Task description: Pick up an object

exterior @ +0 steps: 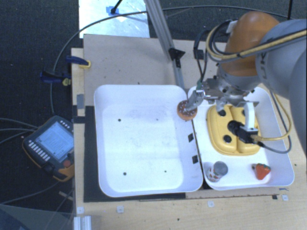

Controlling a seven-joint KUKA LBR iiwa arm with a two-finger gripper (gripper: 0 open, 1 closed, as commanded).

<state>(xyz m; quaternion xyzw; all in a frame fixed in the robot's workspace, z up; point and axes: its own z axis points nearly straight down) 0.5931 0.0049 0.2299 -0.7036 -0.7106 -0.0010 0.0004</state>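
My gripper (pixel 190 106) hangs over the rim between the two bins, near their far end. It is shut on a small brown round object (pixel 185 112), which shows at the fingertips just above the rim. The grey arm with its orange band (pixel 249 37) reaches in from the upper right over the right bin (pixel 283 174). Below the wrist in that bin lies a large yellow object (pixel 225 135) with dark holes, partly hidden by the arm and a black cable.
At the near end of the right bin stand a small grey-topped cup (pixel 217 170) and an orange-red object (pixel 261 171). The left bin (pixel 103 143) lies beside it. A slanted metal rod (pixel 163 28) crosses the bench's far side. A teach pendant (pixel 50 143) rests at left.
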